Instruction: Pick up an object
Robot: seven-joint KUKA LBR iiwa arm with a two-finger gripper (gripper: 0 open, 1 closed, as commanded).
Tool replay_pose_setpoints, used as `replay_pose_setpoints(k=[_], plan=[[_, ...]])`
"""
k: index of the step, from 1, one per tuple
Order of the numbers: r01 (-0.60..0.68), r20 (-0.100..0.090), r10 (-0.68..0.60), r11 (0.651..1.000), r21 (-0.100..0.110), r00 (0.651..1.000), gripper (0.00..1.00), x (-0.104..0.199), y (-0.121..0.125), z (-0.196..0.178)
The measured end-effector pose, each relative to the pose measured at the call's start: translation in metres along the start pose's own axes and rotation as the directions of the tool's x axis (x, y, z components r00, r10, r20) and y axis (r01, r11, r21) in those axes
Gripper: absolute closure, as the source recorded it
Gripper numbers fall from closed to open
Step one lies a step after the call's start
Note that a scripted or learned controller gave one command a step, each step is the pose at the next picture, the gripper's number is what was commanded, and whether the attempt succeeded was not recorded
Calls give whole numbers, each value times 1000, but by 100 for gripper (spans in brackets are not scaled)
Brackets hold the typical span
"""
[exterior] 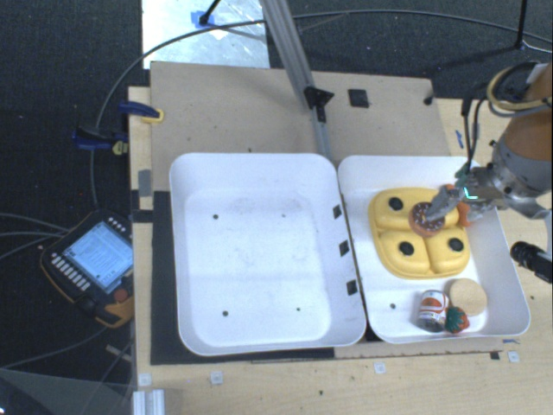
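The right bin (505, 266) holds a large yellow four-lobed block (406, 247) with black dots. A brown ring-shaped piece (423, 220) lies on the block's upper right lobe. My gripper (441, 207) reaches in from the right and hangs right at the ring's upper right edge, partly covering it. I cannot make out whether it touches the ring. A small orange item (465, 215) peeks out just below the gripper. Near the bin's front sit a small can (430, 308), a tan round disc (468, 295) and a small red and green piece (457, 320).
The left bin (186, 258) stands beside the right one, joined by black clips (344, 247). A metal pole (289, 41) slants across the back of the bench. A pendant with a lit screen (93, 260) and cables lie on the floor to the left.
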State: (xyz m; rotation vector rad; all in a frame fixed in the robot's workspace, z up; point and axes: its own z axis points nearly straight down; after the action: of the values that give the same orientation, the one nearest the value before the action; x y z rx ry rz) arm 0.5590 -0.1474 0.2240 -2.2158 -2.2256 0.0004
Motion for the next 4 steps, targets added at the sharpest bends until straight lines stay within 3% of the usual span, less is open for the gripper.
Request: replay_pose_setpoints(k=[1,3,4], plan=[[0,0,0,1000,-2,1000,0,0,1,-1],[-3,-1,3,1000,-1,1000,0,5,5,99],[7,-12,-8,1000,-17,1000,0,13,13,114]])
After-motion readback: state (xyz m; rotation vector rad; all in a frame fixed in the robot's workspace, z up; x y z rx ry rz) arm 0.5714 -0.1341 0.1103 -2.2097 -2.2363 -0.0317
